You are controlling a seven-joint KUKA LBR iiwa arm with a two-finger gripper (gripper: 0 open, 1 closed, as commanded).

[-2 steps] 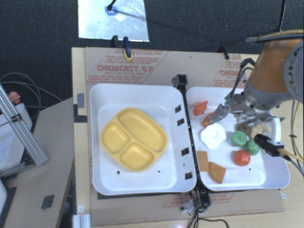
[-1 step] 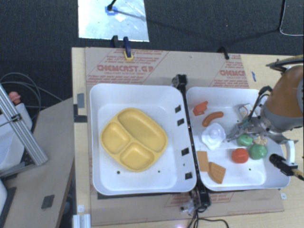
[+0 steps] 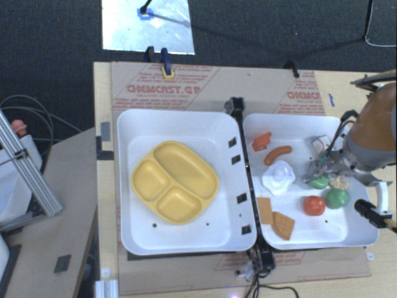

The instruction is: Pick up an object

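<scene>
Camera view showed the arm low over the right bin [image 3: 356,228], its gripper [image 3: 321,169] down among the toys at about 3 o'clock; whether it was clenched or released could not be told. This looked like the reaching-and-grasping step. A green piece [image 3: 318,182] lay just beneath, touching it; the green ball [image 3: 337,198] sat near at 5 o'clock. Next, a firm closure and straight lift seemed called for.

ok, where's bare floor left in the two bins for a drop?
Left bin: bare strips all round the yellow tray, widest along its top edge. Right bin: crowded mid-floor around the claw; bare along its top wall and beside the tomato, at the near wall.
</scene>
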